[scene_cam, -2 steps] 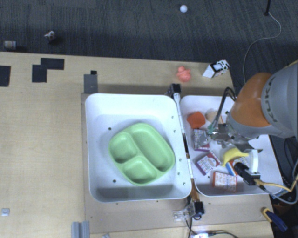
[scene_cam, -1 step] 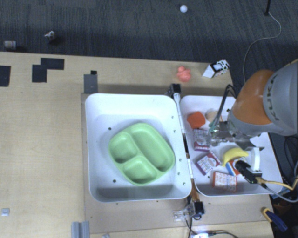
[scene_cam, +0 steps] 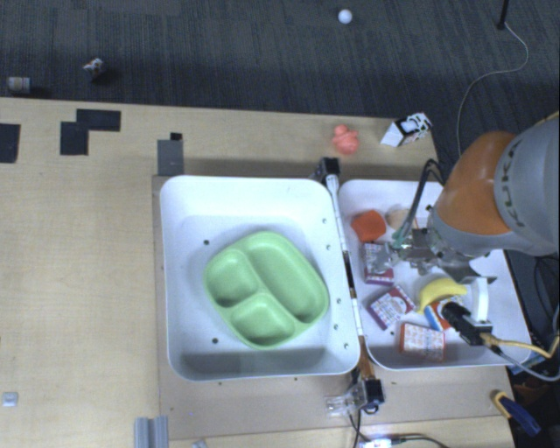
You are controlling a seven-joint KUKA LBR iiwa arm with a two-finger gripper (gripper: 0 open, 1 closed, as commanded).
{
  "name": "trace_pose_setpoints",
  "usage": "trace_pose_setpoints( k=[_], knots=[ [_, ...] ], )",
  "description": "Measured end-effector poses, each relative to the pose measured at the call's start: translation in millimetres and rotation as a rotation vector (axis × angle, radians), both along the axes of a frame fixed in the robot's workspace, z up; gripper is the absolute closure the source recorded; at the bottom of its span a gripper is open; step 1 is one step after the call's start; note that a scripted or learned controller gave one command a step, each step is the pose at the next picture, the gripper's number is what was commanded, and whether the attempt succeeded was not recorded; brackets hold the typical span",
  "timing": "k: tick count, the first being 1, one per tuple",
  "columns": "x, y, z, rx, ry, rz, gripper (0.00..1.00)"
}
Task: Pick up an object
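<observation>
Camera view: claw (scene_cam: 404,248) among packets (scene_cam: 389,308), banana (scene_cam: 441,290), orange block (scene_cam: 368,225).

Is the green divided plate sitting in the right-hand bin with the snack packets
No, the green divided plate lies alone in the left bin, while the packets are in the right bin.

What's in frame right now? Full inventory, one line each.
left bin: 1, white, centre of bench
divided plate: 1, green, inside left bin
right bin: 1, white, beside left bin
orange block: 1, right bin, top left
banana: 1, yellow, right bin, under the arm
small packets: about three, red and white, right bin
pink toy: 1, on bench above the bins
black patches: several, bench top left
white ball: 1, on carpet
arm: 1, grey with orange band, over right bin
hand: 1, low over the packets
</observation>
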State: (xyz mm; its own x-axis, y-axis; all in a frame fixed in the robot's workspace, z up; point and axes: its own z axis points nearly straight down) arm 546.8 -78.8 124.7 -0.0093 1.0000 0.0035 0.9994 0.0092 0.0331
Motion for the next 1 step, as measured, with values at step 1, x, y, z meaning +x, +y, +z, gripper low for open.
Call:
trace_pose_setpoints(
  k=[1],
  knots=[
    [1.4,0.8,10.8,0.000,-0.004,0.004,1.00]
  ],
)
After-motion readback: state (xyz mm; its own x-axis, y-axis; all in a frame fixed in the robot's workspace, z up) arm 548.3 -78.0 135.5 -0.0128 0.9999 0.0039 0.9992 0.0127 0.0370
